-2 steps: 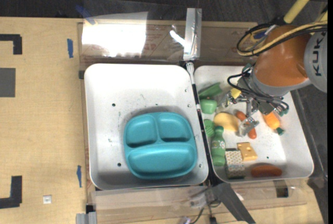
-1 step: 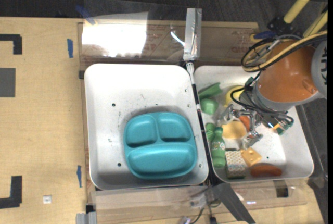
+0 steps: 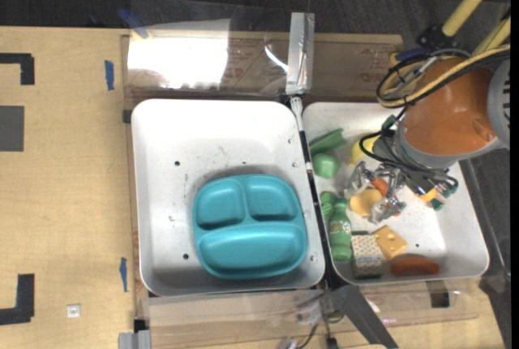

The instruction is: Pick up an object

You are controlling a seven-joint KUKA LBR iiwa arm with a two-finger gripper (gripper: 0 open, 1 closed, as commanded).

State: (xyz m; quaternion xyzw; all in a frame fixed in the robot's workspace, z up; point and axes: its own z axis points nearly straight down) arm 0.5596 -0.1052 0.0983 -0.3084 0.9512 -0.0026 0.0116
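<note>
My gripper (image 3: 375,191) hangs low in the right bin (image 3: 462,230), below the orange band of the arm (image 3: 446,116). Its metal fingers (image 3: 358,176) stand apart, so it is open. A small yellow object (image 3: 365,200) lies just beneath and between them, and I cannot tell whether they touch it. Around it lie green pieces (image 3: 327,165), a green bottle (image 3: 337,227), a yellow cheese wedge (image 3: 391,242), a red sausage (image 3: 414,264) and a small patterned block (image 3: 366,256).
The left bin (image 3: 162,144) holds a teal divided plate (image 3: 250,224). A ridge (image 3: 306,169) separates the two bins. Cables (image 3: 413,67) loop above the arm at the back right. A small orange and green item (image 3: 434,193) lies to the gripper's right.
</note>
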